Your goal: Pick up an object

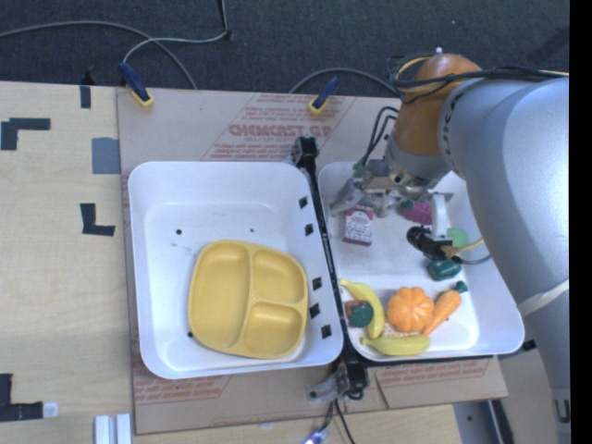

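We see the gripper (363, 195) low in the right bin (499, 326), directly above a small pink carton (358, 228); we cannot tell its state.

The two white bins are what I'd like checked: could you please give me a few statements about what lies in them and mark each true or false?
1. The yellow tray lies in the left bin. True.
2. The orange pumpkin sits in the left bin. False: it sits in the right bin, near the front edge.
3. The tool is over the right bin, close to the small pink-and-white carton. True.
4. The yellow tray has a banana on it. False: the bananas lie in the right bin beside the pumpkin.
5. A carrot lies right beside the pumpkin. True.
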Robot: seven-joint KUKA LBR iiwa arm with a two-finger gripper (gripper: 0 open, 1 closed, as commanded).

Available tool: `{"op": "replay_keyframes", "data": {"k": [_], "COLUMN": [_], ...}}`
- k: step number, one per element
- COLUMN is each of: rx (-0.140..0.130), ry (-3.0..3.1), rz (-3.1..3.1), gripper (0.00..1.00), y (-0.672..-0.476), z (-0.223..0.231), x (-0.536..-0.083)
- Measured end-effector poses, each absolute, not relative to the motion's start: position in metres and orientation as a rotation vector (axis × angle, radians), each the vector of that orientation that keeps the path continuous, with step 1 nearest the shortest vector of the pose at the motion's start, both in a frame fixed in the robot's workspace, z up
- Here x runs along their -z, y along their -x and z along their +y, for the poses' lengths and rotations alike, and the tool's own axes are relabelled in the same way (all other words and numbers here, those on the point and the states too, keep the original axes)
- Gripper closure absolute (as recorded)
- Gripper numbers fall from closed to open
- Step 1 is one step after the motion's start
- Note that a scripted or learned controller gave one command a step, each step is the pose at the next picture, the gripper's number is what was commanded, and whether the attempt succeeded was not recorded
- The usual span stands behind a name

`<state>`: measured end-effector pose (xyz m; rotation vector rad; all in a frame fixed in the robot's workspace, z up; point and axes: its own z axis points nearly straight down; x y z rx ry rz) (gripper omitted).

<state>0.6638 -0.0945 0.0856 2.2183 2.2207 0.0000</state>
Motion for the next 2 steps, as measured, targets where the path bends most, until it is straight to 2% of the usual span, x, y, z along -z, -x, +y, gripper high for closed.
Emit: {"op": "replay_keyframes", "data": {"k": [2], "rx": [-0.002], "ry": [-2.218], "rz": [2.223], "gripper": [0.0], "y": [-0.6689], "z": [-0.0962], "x": [-0.0855]}}
